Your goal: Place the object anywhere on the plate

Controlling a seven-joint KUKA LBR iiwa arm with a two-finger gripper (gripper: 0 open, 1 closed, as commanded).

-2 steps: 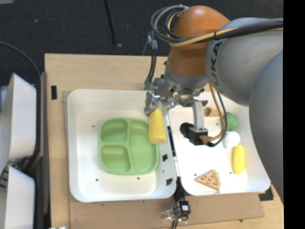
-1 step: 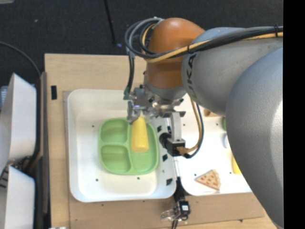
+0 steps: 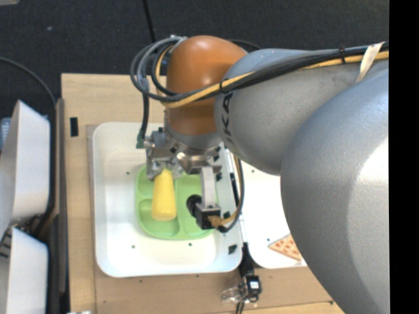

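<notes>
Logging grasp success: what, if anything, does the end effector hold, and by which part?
Cannot be told: the yellow corn-shaped object lies over the green plastic plate, its top end under the end effector.

a pale wooden desk (image 3: 78, 97) spreads beneath and around the pincer (image 3: 171, 165). beyond the desk, above the pincer, lies a dark carpeted floor (image 3: 72, 25) crossed by a thin black cable (image 3: 147, 12).

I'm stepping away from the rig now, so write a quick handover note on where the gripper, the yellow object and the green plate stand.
Gripper: low over the left bin, at the upper end of the yellow object; grip state not readable.
Yellow object: over the green plate, which sits in that bin.
Done: object brought to the plate.
Left: confirm it rests there, release if held, lift the arm away.
</notes>
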